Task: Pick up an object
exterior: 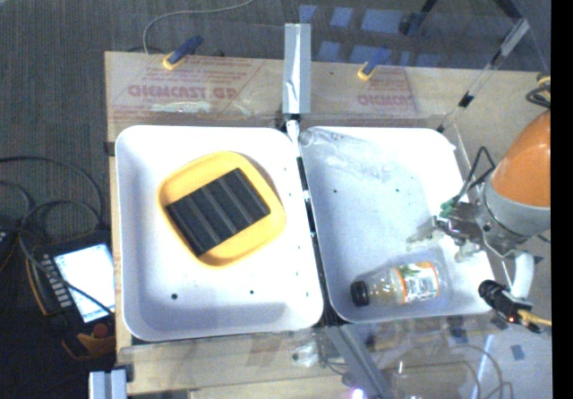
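Two white bins sit side by side on the bench. The left bin (143,299) holds a yellow dish (224,207) with a dark ribbed slab (218,207) lying on top of it, set at a slant near the bin's middle. In the right bin (385,165) a bottle (399,285) lies on its side near the front edge, its dark cap pointing left toward the divider, amber liquid inside and a label round its body. The arm (528,178) comes in from the right, its orange band over the bin's right rim. The gripper (461,225) hangs at that rim, just above and to the right of the bottle, apart from it. I cannot tell how the pincer is set from here.
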Robot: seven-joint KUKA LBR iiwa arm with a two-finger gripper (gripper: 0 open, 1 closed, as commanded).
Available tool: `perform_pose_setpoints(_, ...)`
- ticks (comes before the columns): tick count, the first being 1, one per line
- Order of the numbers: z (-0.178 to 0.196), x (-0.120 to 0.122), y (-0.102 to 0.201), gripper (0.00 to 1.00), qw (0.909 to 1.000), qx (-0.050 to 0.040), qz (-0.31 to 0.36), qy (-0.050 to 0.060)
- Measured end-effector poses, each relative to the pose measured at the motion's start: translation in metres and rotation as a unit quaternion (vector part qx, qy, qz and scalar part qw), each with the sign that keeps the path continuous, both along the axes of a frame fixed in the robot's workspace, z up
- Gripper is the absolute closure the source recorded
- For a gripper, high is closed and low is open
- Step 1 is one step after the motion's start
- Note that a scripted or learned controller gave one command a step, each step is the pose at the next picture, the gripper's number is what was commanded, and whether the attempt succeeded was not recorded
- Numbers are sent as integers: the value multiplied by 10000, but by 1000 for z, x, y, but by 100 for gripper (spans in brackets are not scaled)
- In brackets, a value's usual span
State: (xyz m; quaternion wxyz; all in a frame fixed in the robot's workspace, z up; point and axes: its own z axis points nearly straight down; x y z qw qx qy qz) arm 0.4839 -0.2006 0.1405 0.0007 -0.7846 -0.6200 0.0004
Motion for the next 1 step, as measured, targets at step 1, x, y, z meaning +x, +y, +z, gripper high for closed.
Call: perform_pose_setpoints(1, -49, 3, 3, 0, 9841, -26, 1777, -57)
